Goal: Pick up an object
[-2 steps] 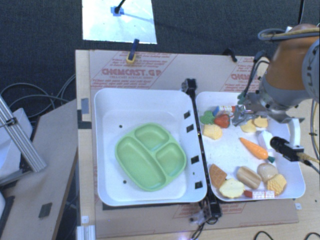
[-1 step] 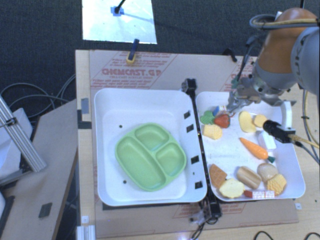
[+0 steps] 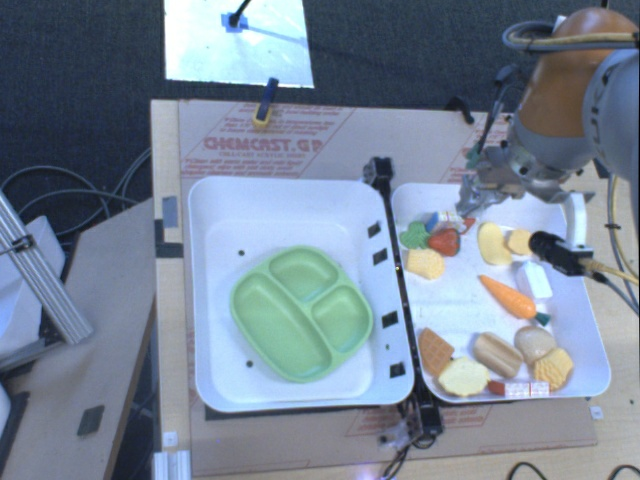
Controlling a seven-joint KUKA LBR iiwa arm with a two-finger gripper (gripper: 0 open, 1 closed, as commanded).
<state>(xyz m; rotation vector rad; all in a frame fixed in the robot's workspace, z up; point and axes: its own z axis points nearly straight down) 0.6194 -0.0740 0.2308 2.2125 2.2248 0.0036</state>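
- Camera view: the gripper hangs low over the far left corner of the right bin, just above a red toy strawberry and a green toy; whether it is open or closed cannot be told.
- Risk: the toys there lie close together, so a descent may nudge neighbours or pinch two, probably leaving nothing gripped.
- Count: two bins; one green divided plate in the left bin; one orange carrot; roughly eleven toy foods.
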